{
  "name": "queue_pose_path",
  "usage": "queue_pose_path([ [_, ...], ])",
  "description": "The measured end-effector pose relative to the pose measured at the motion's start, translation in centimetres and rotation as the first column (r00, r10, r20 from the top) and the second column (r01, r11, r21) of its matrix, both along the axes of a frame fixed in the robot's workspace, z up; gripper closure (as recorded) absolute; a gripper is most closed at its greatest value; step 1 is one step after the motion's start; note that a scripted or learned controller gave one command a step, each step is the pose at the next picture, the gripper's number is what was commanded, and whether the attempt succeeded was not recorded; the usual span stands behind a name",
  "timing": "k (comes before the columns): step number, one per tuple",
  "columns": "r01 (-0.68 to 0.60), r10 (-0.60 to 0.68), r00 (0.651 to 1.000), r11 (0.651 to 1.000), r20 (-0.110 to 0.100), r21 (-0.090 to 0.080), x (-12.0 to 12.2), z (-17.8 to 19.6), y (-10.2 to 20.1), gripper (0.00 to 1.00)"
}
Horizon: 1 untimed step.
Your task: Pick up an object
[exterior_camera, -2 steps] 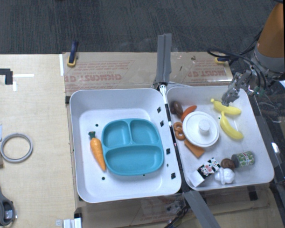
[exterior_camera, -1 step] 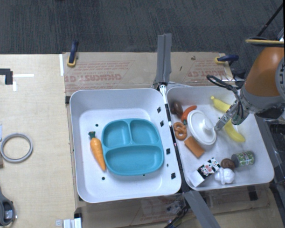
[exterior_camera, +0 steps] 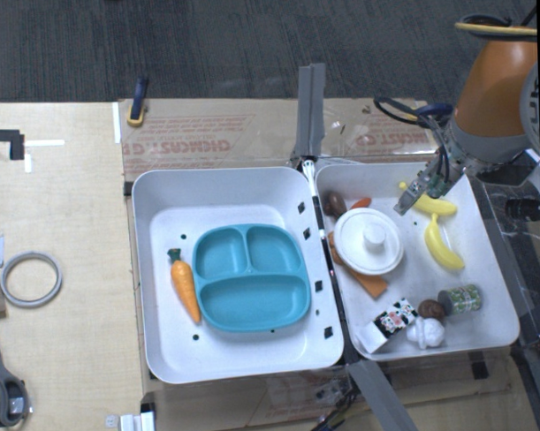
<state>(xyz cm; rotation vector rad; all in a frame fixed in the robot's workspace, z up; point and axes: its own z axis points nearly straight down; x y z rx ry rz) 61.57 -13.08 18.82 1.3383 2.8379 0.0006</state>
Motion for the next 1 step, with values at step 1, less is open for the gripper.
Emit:
queue_pose_path([
  [1,-0.029,0.029,1.0,1.0,-0.001,0.0,-1.0,6.73,3.72,1.0],
])
